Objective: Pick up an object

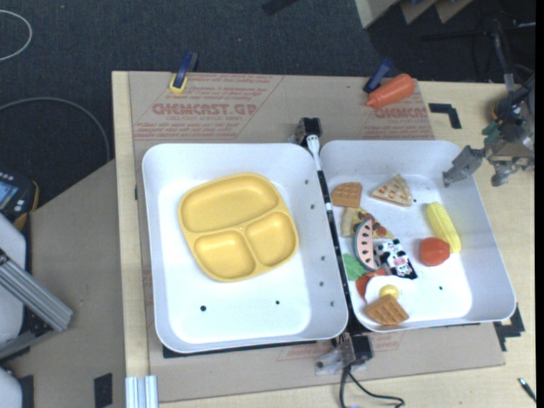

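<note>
1. Jaws of the gripper [481, 167] stand spread apart with nothing between them: one grey finger [459, 167] slants down over the upper right rim of the right bin [493, 253], the other sits just to its right near the frame's edge.
2. Nearest the camera, at the right bin's front, a waffle-like toy piece [388, 311] lies with a small yellow-and-white piece [388, 293] touching its top.
3. Just behind these lie a green scrap [354, 269], a black-and-white cow-patterned toy [395, 257] and a watermelon slice [366, 243], crowded together.
4. A red tomato [434, 251] sits to their right, touching the lower end of a yellow corn cob [442, 226].
5. Farther back, a brown cookie-like piece [346, 195] and a triangular pizza slice [392, 192] lie apart from each other; the slice is nearest the gripper, yet apart from it.
6. In the left bin [170, 228], a yellow divided plate [238, 226] lies flat.
7. Beyond the bins, an orange carrot [391, 90] rests on the bench [255, 109].
8. Only the wrist end of the arm [514, 126] is visible, entering at the right edge, level with the right bin's far end.
</note>
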